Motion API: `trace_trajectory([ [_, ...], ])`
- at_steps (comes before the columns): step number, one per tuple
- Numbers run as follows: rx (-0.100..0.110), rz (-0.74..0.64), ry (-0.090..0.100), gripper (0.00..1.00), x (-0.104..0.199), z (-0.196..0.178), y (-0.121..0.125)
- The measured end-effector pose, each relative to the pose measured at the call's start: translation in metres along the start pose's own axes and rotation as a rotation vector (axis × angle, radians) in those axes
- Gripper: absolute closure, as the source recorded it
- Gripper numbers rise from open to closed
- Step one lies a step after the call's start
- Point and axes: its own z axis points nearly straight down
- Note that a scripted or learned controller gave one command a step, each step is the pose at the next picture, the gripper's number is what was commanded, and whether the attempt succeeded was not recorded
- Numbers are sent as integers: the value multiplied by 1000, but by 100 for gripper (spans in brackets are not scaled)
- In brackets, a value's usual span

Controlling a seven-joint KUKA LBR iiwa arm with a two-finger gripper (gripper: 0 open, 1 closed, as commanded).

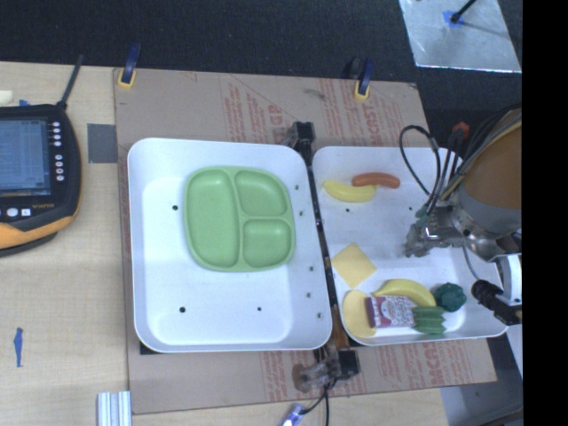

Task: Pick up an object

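Observation:
The right bin (382, 224) holds several toy foods. A small yellow banana (346, 192) and a red sausage (376, 181) lie at its far end. A yellow cheese slice (353, 264) lies near the bin's left wall. At the near end sit a larger banana (406, 289), a red packet (390, 312), a green vegetable (431, 323) and a dark green lump (451, 296). My gripper (421, 239) hangs low over the bare middle of the right bin, right of the cheese and above the larger banana. I see nothing in it.
The left bin (160, 264) holds a green divided plate (238, 217). A teach pendant (31, 180) lies on the bench at far left. Black cables (424, 162) loop over the right bin's far right corner. Clamps (303, 136) join the bins.

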Motion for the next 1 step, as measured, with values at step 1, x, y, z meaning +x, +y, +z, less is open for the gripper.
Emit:
trace_trajectory([
  [1,-7,0,-3,0,-58,-106,69],
])
